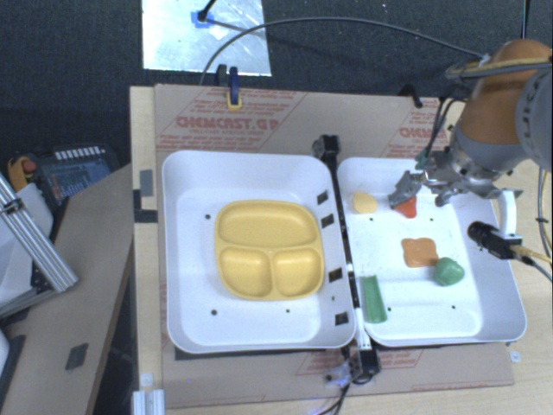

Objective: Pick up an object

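Robotics lab bench, grey arm (505,111), white bins (251,171) (cables trailing), cardboard underlay (259,115)

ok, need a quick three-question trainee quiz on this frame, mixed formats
1. True or false: the yellow tray sits in the left bin.
2. Which item lies nearest the end effector? A) green ball B) red piece C) green block
3. Fill in: the orange square lies right beside the green ____.

Key
1. True; the divided tray is in the left bin.
2. B; the red piece is just under the end effector, in the right bin.
3. ball; it touches or nearly touches the square's lower right corner.
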Robot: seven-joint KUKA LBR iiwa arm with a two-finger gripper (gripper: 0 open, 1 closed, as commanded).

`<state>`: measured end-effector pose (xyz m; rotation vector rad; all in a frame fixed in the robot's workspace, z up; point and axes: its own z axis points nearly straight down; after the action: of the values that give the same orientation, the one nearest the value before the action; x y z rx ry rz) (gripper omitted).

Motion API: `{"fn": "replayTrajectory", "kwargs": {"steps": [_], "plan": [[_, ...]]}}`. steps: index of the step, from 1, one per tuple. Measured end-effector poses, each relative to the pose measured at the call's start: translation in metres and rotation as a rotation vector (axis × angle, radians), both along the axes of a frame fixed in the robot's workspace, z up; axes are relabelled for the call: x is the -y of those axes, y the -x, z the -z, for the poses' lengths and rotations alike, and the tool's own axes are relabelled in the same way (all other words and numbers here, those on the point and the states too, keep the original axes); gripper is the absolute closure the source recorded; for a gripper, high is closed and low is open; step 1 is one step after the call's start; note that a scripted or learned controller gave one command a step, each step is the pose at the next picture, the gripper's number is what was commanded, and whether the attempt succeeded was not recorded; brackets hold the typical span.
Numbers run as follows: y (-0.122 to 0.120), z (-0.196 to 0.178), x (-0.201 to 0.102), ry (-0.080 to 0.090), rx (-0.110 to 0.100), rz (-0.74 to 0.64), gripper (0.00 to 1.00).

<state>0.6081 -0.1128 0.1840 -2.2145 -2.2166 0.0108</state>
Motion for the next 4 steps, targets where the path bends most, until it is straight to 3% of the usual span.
{"fn": "replayTrajectory", "kwargs": {"steps": [1,3,4], "plan": [[-0.003,-0.007,0.000,0.001,0.012,-0.002,0.00],[0.006,0.094,0.004,0.000,0.008,0.000,0.00],[0.005,0.080,0.005,0.002,0.013,0.000,1.00]]}}
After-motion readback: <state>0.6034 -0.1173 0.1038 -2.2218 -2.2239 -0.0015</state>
